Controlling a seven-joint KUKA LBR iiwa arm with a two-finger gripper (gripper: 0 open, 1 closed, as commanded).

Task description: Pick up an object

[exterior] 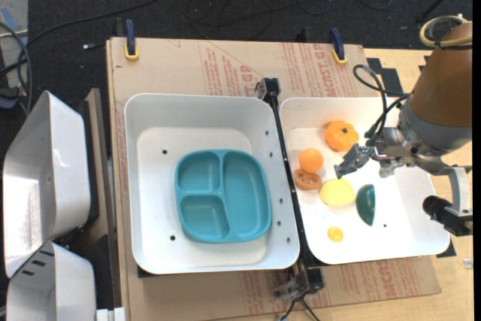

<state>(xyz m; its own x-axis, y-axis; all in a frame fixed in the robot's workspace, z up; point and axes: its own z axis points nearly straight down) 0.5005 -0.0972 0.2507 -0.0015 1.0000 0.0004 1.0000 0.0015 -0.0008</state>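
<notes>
The right bin (406, 233) holds several small objects: an orange fruit (341, 136), a smaller orange ball (311, 160), a brown ring-shaped piece (307, 180), a yellow lemon-like object (337, 193), a dark green object (365, 204) and a small yellow disc (335, 234). My gripper (352, 162) reaches in from the right and hangs over the middle of this bin, just above the yellow object and right of the orange ball. Nothing shows between its fingers.
The left bin (150, 124) holds a teal divided tray (222, 195). A black divider (284, 162) runs between the bins. The bench is a brown board with blue clamps (131, 37) at the back. White containers (41, 177) stand at the far left.
</notes>
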